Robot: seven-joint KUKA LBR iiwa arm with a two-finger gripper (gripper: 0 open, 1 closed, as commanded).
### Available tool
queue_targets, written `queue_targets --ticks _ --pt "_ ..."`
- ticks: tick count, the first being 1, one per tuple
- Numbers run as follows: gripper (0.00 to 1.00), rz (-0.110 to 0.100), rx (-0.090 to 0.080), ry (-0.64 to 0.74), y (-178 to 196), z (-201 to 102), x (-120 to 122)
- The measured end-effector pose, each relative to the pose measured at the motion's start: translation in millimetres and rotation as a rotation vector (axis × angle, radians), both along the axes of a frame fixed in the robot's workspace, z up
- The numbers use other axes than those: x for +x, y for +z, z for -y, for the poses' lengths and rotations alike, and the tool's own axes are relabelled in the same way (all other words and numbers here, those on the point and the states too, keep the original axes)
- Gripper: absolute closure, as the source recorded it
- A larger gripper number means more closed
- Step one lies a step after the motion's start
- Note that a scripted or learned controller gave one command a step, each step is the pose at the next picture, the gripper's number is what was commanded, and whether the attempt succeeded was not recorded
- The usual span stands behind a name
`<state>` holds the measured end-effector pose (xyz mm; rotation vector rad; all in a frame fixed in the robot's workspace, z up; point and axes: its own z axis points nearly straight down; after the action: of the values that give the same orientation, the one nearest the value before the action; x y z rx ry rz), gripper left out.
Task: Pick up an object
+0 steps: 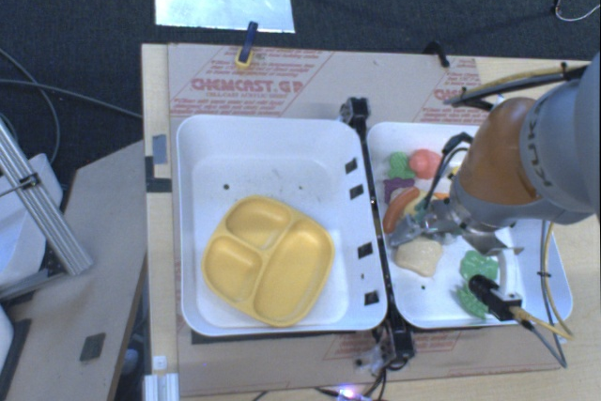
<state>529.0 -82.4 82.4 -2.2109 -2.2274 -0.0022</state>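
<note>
My gripper is low over the left half of the right bin, at the end of the grey and orange arm. Directly beneath it lie a cream-coloured food piece and an orange-red sausage shape. Behind these sit a green piece, an orange-red ball and a small purple piece. More green pieces lie to the gripper's right, near the bin's front. The arm hides the middle of the bin.
The left bin holds a yellow divided plate. A black divider with clips runs between the bins. The bins rest on brown cardboard. Cables trail over the right bin's front right corner.
</note>
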Motion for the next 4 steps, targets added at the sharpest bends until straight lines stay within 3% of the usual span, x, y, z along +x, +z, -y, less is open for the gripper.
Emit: queue_targets --ticks 1,2,3,4 --pt "0.0 0.005 -0.004 -0.003 2.6 4.8 31.3" --pt "0.0 -0.004 -0.002 -0.01 1.1 12.0 -39.4" --pt "0.0 0.005 -0.004 -0.004 30.1 7.9 -34.7" --pt "0.0 0.005 -0.002 -0.006 3.1 42.1 8.0"
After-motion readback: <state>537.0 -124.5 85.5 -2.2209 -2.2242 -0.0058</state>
